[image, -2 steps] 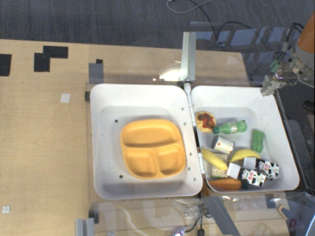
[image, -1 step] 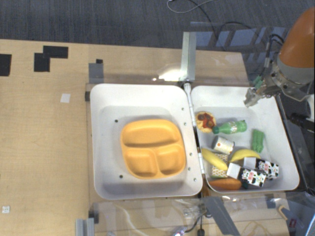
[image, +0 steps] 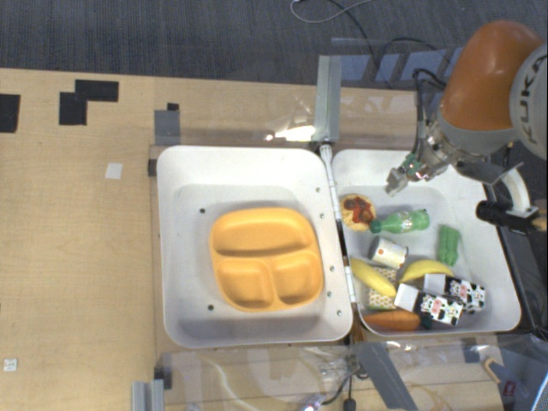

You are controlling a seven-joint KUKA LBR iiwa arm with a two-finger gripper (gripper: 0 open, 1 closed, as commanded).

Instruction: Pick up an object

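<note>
The arm is reaching in from the right, its gripper [image: 400, 179] hanging over the upper part of the right bin [image: 510, 291]. Whether it is open or closed cannot be told at this slant, and nothing is showing in its grasp.

The right bin is carrying every loose item. A green bottle [image: 401, 223] is lying on its side just below the gripper, with a small red and yellow item [image: 358, 211] beside it, near the bin's left wall. A green block [image: 449, 244] is resting to the right of the bottle. A white cup [image: 389, 253] is lying near the middle. Below it, two bananas [image: 374, 276] [image: 425, 270] are lying close together. Patterned black-and-white boxes [image: 445, 302] are sitting in the lower right corner, and a carrot [image: 394, 321] is lying along the bottom wall.

The left bin [image: 171, 255] is holding a yellow divided tray [image: 265, 257], lying flat at its centre.

Both bins are sitting side by side on the wooden tabletop [image: 77, 264].
</note>
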